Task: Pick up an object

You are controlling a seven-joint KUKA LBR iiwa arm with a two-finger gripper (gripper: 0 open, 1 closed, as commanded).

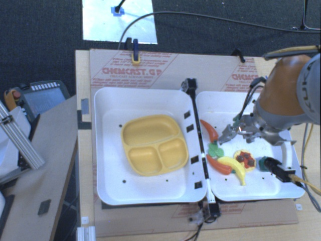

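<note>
So the arm (pixel 288 92) comes in from the right, and its fat orange band sits over the far right side of the right bin (pixel 225 102). The wrist bends down and toward the left, so the pincer (pixel 228 134) hangs low over the middle of that bin, pointing at the divider between the two bins. I honestly can't tell if the pincer is apart or together, it's just a grey tangle from this angle. I don't see anything caught in it.

Both bins sit on a cardboard sheet (pixel 150 69) with red print, which lies on the bench.

The left bin (pixel 105 149) has a yellow tray (pixel 153 144) with three compartments, lying flat and turned a bit, roughly in the middle.

The right bin is where the grabbable stuff is, all bunched in the left and near part:
- an orange pepper (pixel 209 129) near the divider, just left of the pincer
- a small green piece (pixel 216 150) below it
- a red pepper (pixel 219 165) touching the green piece
- a banana (pixel 235 167) right against the red pepper
- a little yellow piece with red spots (pixel 245 158) just beside the banana
- a small teal bit (pixel 263 162) further right

All of it is lying on the bin floor.
</note>
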